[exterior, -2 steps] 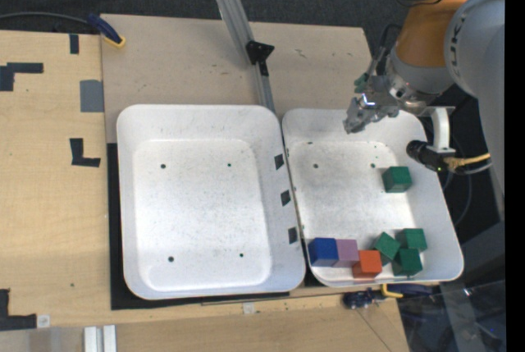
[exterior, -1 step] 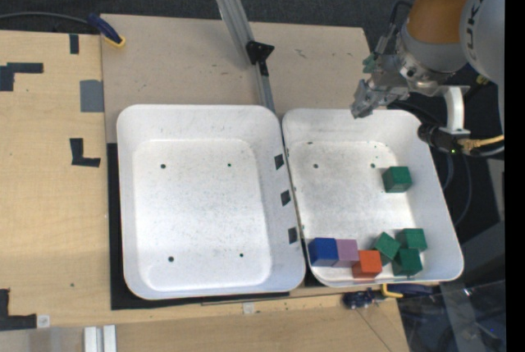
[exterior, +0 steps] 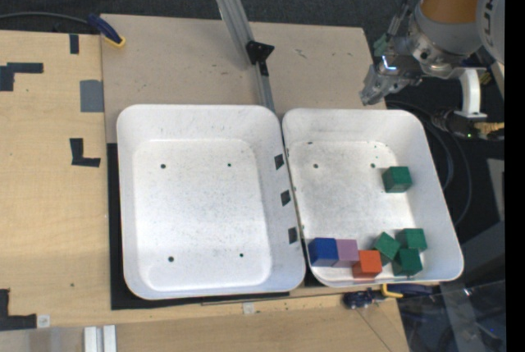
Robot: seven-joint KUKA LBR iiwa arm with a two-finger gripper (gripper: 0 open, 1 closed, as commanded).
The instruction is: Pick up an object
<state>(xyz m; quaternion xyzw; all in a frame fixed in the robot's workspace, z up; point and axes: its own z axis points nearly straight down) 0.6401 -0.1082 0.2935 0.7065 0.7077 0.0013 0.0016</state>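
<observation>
Camera view showed the end effector (exterior: 376, 89) hovering past the right bin's (exterior: 435, 147) far edge; whether it was open I cannot tell. Coloured blocks clustered in that bin's near corner, a lone green block (exterior: 397, 179) farther back.

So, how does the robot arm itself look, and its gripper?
The arm is grey metal with a wide orange band above the wrist and part of a dark letter marking on its right side. The gripper is a small grey and silver metal piece. A white bracket sits beside it.
</observation>
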